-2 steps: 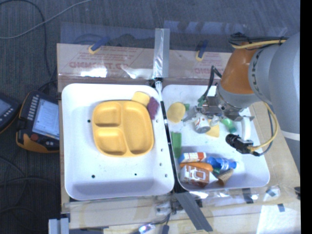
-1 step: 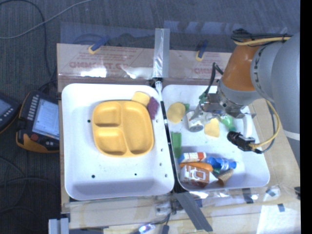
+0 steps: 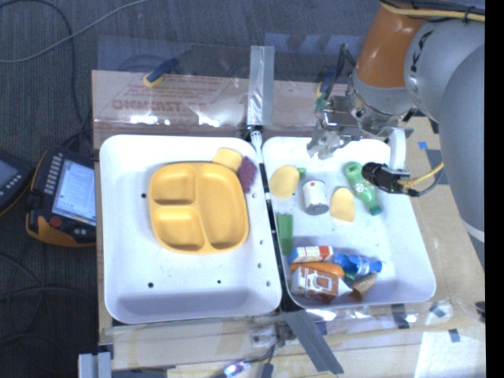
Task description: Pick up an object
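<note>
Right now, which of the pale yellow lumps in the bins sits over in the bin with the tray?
The yellow lump at the far edge of the yellow tray, in the left bin. The other two lie in the right bin.

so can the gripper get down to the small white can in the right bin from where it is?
Probably yes. The gripper hangs over the right bin's far end, and the small white can lies just nearer the camera, uncovered, with gaps to the yellow pieces on either side.
</note>
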### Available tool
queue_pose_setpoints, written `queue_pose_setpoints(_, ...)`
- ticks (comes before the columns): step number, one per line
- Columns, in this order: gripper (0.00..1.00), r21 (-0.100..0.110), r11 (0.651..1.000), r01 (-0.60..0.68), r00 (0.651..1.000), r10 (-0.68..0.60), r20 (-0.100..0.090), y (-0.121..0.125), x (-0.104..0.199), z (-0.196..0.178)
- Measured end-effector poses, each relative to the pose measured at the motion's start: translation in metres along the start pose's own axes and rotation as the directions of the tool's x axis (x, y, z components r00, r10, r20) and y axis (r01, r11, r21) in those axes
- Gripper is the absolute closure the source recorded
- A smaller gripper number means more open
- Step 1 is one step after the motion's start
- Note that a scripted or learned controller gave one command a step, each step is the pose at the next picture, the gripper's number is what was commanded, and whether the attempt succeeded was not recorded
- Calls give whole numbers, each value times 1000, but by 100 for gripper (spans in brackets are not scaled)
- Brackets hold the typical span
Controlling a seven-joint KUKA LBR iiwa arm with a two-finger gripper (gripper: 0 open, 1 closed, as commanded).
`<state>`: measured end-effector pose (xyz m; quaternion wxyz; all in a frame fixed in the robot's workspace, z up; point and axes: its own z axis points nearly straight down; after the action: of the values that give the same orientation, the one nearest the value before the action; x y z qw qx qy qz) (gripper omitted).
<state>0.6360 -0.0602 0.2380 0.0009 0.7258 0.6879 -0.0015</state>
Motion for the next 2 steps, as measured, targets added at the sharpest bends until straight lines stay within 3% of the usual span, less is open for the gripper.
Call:
queue_pose_setpoints(1, 0, 1, 1000, -1, 1000, 1, 1, 0, -1, 0)
queue_pose_setpoints(2, 0, 0, 992, -127, 992, 127, 0, -27, -7, -65)
